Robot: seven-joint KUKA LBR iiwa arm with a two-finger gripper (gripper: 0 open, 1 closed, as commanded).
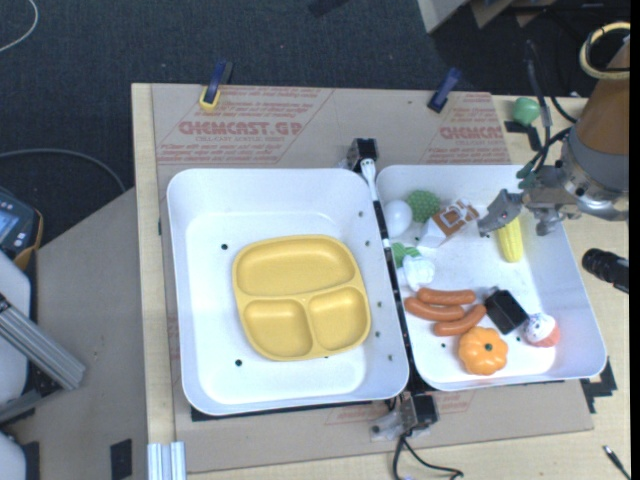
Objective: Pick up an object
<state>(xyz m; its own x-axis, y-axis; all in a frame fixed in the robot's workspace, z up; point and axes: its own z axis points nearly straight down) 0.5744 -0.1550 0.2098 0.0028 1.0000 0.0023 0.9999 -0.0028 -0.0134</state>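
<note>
My gripper [522, 218] hangs over the back right part of the right bin [570, 278], open, its two grey fingers spread apart. A yellow corn cob [511, 240] lies just below and between the fingers, and it is not held. To the left of it are a small brown and white item [455, 217], a green broccoli piece [424, 204] and a white egg [398, 213]. Nearer the front lie two sausages [445, 304], a black block [505, 310], an orange pumpkin [482, 351] and a small red and white item [540, 330].
The left bin [200, 268] holds a yellow divided plate [298, 295]. A green and white item [411, 264] sits by the right bin's left wall. Clamps [213, 86] and cables lie at the bench's back edge. The arm's orange band [605, 118] rises at the right.
</note>
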